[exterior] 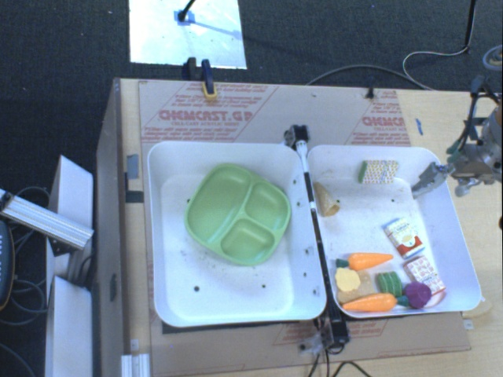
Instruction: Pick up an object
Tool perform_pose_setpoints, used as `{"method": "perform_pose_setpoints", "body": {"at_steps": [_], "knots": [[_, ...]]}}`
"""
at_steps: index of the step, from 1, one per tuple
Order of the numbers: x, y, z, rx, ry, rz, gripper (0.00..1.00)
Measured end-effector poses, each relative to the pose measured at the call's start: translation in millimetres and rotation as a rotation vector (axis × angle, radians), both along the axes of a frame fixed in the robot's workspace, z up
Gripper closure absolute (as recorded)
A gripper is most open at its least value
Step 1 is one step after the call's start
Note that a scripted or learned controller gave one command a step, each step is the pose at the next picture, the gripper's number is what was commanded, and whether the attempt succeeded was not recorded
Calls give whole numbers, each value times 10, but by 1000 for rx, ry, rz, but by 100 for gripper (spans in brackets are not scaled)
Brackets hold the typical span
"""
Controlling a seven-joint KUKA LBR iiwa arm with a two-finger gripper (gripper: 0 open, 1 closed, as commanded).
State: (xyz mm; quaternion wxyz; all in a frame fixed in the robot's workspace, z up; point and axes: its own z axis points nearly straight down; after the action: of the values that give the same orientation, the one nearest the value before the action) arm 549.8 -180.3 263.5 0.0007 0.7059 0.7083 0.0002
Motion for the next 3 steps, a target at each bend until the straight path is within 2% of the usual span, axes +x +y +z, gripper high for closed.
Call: {"method": "perform_pose_setpoints", "body": {"at_steps": [1, 2, 3], "knots": [[48, 1, -1791, 0, -1, -2, 0], [714, -261, -1783, -1, -2, 1, 0], [725, -260, -1671, -2, -5, 4, 100]]}}
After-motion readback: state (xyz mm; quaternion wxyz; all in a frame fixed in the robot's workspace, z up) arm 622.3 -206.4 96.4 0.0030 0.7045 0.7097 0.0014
